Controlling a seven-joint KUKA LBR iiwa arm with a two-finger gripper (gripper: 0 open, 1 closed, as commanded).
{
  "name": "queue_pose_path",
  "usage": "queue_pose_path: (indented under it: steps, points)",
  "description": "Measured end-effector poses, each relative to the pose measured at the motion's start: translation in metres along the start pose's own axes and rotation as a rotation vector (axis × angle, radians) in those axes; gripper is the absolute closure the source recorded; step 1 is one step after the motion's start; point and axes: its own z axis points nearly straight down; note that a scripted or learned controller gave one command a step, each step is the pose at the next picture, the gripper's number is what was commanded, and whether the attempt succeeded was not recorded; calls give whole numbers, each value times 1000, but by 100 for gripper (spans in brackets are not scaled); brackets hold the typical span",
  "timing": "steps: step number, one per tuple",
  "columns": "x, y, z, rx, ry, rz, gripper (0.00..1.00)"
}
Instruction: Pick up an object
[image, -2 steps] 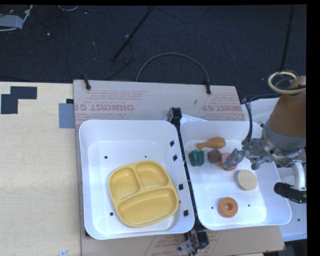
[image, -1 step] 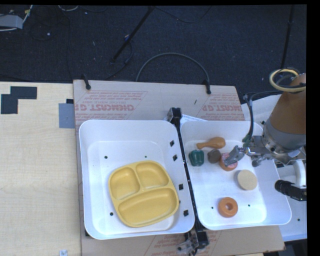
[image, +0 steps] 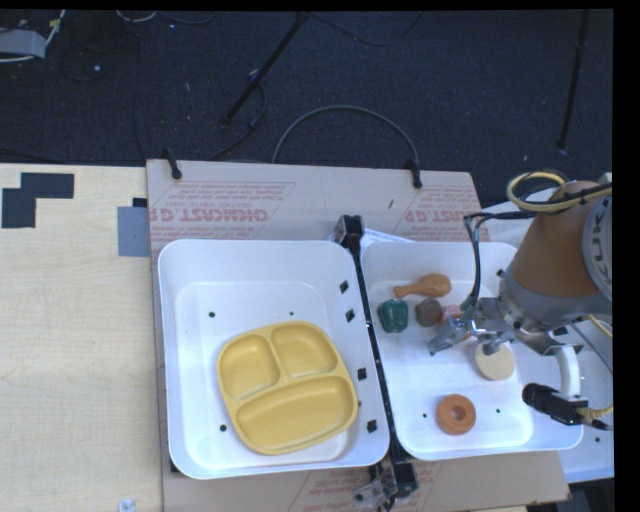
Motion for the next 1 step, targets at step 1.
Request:
queue_pose_path:
  steps: [1]
  points:
    - [1,0,51,-7,-2,2,0]
